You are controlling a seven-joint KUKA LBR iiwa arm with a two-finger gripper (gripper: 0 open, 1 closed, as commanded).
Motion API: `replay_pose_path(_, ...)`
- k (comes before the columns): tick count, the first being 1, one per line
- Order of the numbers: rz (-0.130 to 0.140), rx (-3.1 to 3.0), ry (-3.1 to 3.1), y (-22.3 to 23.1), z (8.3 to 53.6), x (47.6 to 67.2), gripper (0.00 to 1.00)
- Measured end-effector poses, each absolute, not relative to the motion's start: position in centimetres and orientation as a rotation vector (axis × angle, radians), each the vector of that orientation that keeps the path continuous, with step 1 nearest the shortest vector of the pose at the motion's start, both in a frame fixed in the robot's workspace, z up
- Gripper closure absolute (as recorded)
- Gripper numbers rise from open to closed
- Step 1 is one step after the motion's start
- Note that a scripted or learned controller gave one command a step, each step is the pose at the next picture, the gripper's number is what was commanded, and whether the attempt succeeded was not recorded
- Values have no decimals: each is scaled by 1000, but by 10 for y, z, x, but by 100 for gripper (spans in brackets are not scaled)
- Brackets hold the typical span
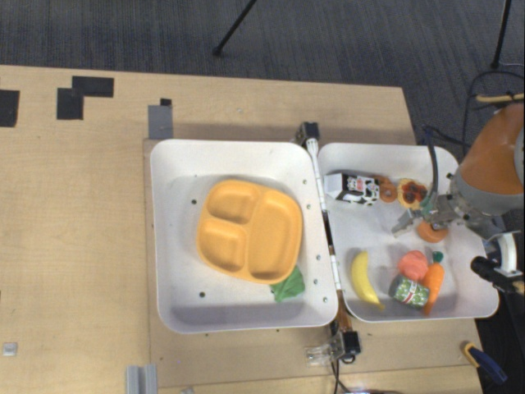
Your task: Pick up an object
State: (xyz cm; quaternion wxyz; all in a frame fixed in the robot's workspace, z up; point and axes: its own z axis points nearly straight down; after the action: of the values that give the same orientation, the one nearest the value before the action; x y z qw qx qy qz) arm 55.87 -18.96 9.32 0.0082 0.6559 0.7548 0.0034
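The right bin [459,309] holds several small items. A black-and-white carton [355,188] lies at its back left, with a small orange-brown piece [410,192] to its right. A banana [363,278] lies at the front left. A red-pink fruit [414,263], a carrot [434,283] and a green can [406,292] cluster at the front. My gripper [420,218] hangs low over the middle of this bin, right beside a small round orange object [432,232]. Whether it touches that object I cannot tell.
The left bin [176,220] holds a yellow divided plate [248,229] with a green scrap [289,286] at its front right edge. The arm's orange band [496,150] rises over the right bin's far right side. A clamp and cable [338,347] sit at the bench's front.
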Motion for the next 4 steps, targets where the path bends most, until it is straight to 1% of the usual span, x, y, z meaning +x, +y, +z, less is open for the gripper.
replay_pose_path(1, 16, 1753, 2592, -203, 93, 576, 0)
replay_pose_path(2, 2, 1420, 2779, -208, 93, 592, 0)
replay_pose_path(3, 3, 1384, 2811, -206, 174, 653, 0)
replay_pose_path(4, 2, 1304, 2847, -207, 88, 612, 0)
